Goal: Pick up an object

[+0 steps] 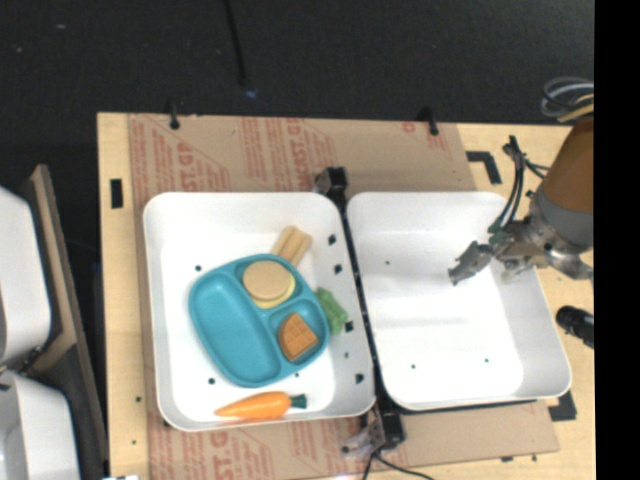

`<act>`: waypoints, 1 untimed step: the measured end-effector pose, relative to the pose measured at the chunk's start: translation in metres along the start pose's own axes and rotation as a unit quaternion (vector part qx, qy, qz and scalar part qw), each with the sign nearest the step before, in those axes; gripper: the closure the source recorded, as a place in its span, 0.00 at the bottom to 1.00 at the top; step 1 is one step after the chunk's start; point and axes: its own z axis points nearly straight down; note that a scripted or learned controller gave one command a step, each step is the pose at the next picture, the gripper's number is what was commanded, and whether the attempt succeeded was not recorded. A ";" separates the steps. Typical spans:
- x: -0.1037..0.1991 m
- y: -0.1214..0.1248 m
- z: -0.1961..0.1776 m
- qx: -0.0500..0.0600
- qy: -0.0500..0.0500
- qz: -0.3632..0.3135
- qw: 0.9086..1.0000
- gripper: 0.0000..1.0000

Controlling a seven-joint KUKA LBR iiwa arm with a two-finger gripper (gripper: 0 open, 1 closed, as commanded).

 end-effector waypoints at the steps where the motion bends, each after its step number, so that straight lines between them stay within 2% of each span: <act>1: -0.024 0.003 0.053 0.002 0.000 0.001 1.000 0.00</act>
